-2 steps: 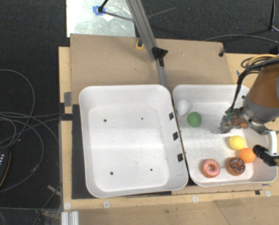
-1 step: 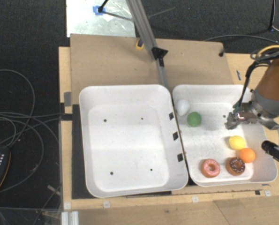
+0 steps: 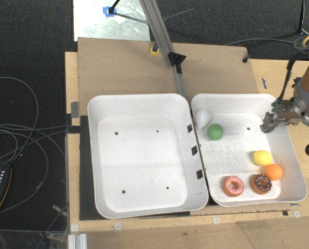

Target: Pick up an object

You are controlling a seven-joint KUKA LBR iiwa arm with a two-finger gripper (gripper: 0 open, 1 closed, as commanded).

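The right bin holds a green ball, a whitish rounded object beside the divider, a yellow lemon-like piece, an orange ball, a pink-iced donut and a chocolate donut. My gripper hangs at the right side of this bin, above its upper right part, well apart from the green ball and above the yellow piece. I see nothing between its fingers.
The left bin lies beside the right one. A grey pole slants over the brown board behind the bins. Cables and a pendant lie on the floor at the left.
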